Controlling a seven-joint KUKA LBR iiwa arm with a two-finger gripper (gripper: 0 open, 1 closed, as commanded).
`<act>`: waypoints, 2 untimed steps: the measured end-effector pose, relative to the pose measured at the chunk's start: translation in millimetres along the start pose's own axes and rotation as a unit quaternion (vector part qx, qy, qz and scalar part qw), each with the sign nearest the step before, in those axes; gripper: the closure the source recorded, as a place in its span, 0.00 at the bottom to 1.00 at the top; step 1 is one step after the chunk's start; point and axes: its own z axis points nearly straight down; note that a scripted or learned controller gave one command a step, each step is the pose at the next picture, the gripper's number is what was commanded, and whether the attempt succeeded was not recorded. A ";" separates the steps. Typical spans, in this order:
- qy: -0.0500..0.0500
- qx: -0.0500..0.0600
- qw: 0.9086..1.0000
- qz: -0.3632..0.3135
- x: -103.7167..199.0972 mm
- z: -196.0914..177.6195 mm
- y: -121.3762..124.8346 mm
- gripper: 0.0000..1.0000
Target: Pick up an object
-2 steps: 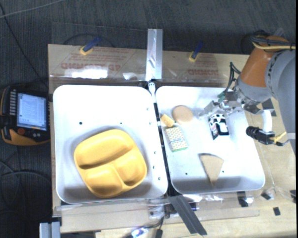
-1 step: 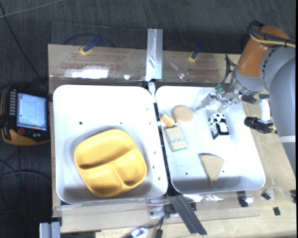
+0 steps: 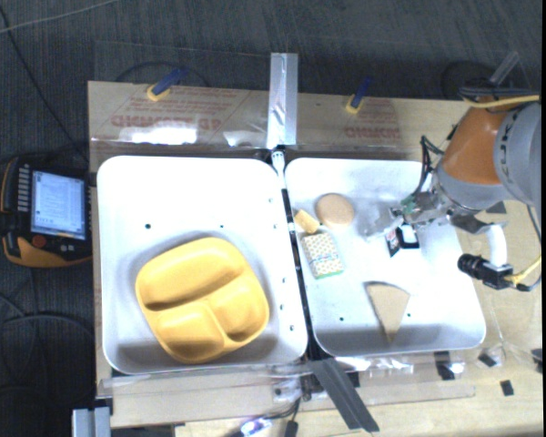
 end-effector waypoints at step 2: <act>0.001 0.006 0.998 0.064 75.0 -105.8 -18.3 1.00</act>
